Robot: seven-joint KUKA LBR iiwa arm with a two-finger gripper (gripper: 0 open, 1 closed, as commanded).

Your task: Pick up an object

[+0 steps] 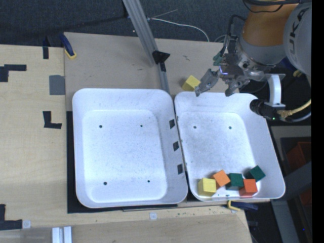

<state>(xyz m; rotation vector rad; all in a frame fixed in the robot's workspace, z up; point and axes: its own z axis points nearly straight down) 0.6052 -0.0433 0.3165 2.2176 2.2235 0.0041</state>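
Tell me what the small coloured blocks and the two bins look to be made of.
Blocks: probably foam or soft plastic, with a matte finish, flat bright colours and no glare. Bins: likely thin moulded plastic, white and slightly glossy, with rounded rims and fine dark speckling.

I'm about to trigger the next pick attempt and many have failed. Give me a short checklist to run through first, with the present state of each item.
1. Tool carries nothing between its fingers: ok; they stand apart with nothing in the gap.
2. Tool is above a target: not ok; it hangs over the right bin's far rim, away from the blocks.
3. Blocks sit in the right bin: ok; yellow block, orange block, green block, red-orange block and dark green block cluster at its near edge.
4. Blocks spaced for a clean grasp: not ok; they are bunched together.
5. No stray objects: not ok; a yellow cube lies on the bench outside the bins.
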